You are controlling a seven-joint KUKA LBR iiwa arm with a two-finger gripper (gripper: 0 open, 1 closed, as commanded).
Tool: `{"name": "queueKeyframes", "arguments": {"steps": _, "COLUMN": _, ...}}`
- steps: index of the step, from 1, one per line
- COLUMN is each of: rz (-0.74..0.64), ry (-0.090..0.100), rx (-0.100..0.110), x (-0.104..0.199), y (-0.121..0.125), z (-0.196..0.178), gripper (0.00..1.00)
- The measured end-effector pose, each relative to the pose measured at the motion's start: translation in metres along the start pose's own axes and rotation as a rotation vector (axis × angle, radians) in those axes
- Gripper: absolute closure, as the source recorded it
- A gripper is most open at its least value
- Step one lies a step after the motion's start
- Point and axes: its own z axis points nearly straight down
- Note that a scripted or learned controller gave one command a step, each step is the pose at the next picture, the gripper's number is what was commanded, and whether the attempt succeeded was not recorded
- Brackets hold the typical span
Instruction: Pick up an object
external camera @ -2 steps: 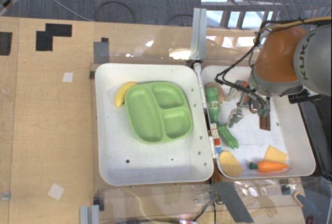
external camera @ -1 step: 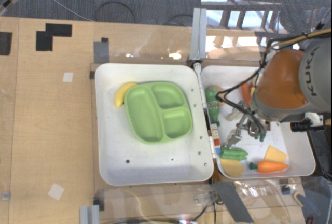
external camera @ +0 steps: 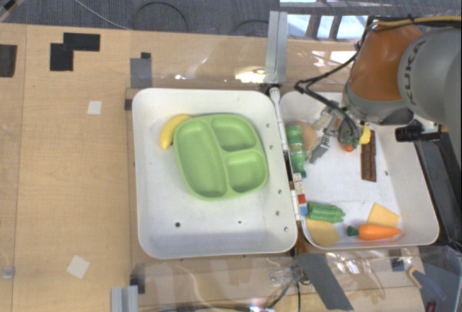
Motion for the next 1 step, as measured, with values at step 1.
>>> {"name": "queueKeyframes", "arguments": {"steps": 1, "rz": -0.209, "ry": -0.003, "rx": 0.001, "x": -0.0267, "y": -0.0113, "z": -0.0021, "gripper": 0.0}}
